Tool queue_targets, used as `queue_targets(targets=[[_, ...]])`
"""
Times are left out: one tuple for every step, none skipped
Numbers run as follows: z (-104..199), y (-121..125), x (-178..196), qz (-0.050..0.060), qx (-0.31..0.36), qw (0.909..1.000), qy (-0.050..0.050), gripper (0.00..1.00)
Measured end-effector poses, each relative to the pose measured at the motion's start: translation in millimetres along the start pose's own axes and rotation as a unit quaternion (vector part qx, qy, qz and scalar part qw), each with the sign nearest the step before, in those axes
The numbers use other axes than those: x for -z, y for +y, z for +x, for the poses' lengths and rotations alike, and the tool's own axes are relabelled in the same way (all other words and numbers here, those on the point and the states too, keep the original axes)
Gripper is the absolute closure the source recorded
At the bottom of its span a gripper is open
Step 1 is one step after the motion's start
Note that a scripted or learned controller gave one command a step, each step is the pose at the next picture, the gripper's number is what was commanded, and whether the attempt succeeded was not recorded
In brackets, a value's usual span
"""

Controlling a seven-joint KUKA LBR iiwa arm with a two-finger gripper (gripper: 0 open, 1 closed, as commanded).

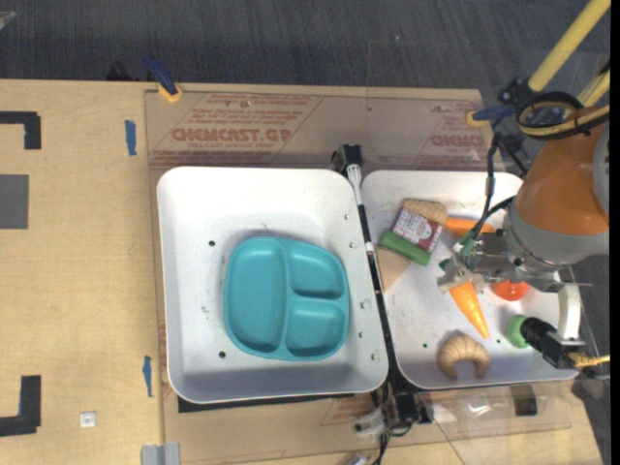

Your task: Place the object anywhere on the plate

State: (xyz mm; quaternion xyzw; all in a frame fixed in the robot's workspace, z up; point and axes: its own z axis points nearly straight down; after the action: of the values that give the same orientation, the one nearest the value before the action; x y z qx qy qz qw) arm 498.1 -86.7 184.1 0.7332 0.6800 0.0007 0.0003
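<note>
The teal divided plate (287,298) lies in the left white bin (194,221) with nothing on it. My gripper (459,267) hangs over the middle of the right bin (417,342), its metal tip right above the wide end of an orange carrot cone (470,306). Around it lie a tan croissant (463,354) near the front, a purple and green packet (414,231), a tan bread piece (427,209) and a thin orange carrot (461,227) toward the back. Nothing shows between the gripper and the plate.
A tan wedge (390,269) rests against the right bin's left wall. A small green object (513,330) and a red-orange piece (509,290) lie partly under the wrist. The ridge where the two bins meet (370,260) runs between gripper and plate.
</note>
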Motion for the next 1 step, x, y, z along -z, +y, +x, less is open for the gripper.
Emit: queue_targets(targets=[[52.7, -22.3, 21.7, 0.002, 0.052, 0.9986, 0.0, 1.0]])
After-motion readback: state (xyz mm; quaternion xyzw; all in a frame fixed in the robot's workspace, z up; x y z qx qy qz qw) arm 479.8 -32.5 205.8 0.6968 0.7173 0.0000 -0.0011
